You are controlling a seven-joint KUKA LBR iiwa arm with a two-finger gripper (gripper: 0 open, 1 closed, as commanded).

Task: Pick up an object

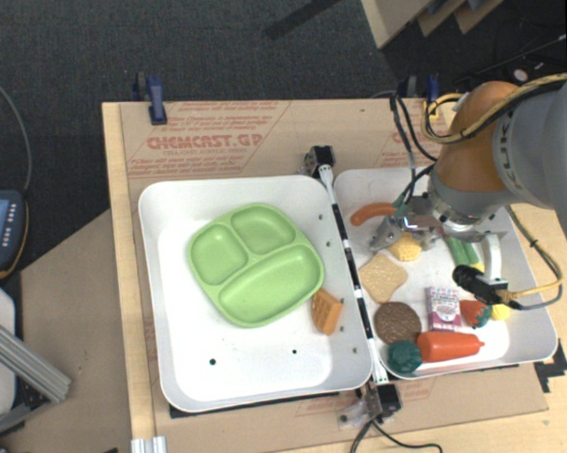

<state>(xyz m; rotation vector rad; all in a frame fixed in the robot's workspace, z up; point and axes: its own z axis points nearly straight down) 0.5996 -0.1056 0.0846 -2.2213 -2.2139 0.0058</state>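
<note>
The gripper (403, 227) hangs low in the right white bin (532, 337), its fingers spread and released around nothing, just above a small yellow round toy (408, 251). A tan cracker-like square (383, 278) lies just left and nearer; an orange sausage-shaped toy (370, 211) lies beyond.

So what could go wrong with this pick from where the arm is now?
Three risks, as I judge it:
1. The gripper sits over a tight cluster: yellow piece, cracker, orange hot dog. It may nudge or catch the wrong one.
2. The divider between the bins is close; a sideways slip could hit it.
3. The green item lies partly under the wrist.
</note>
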